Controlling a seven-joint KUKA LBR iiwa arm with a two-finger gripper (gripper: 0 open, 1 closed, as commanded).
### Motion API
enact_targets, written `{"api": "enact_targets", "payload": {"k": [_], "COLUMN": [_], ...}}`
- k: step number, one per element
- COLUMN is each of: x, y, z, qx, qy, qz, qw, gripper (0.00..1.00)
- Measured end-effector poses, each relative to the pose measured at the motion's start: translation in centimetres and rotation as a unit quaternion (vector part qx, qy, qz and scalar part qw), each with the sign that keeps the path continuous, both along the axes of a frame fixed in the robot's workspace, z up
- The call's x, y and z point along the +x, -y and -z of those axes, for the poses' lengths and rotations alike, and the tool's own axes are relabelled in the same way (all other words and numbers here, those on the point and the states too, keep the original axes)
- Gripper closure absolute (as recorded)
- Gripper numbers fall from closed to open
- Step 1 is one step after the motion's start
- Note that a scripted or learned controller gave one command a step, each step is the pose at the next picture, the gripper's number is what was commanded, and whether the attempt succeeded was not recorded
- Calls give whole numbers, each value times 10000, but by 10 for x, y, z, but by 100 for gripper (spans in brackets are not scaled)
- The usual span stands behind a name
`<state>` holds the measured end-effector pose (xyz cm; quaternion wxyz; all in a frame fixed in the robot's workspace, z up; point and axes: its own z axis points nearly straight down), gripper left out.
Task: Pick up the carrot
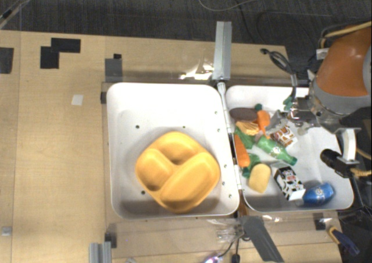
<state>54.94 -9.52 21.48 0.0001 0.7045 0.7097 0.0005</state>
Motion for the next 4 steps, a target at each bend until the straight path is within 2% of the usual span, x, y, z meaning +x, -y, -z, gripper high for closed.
{"api": "enact_targets", "payload": {"k": [1, 2, 3, 4], "x": [0, 64, 121, 124], "y": [0, 26, 2, 9], "z": [0, 2, 106, 115], "qx": [0, -11, -5, -7], "qy": [1, 19, 18, 23], "qz": [-1, -995, -642, -1908], "qw": [10000, 9950, 9979, 9816], "gripper": [0, 0, 0, 0]}}
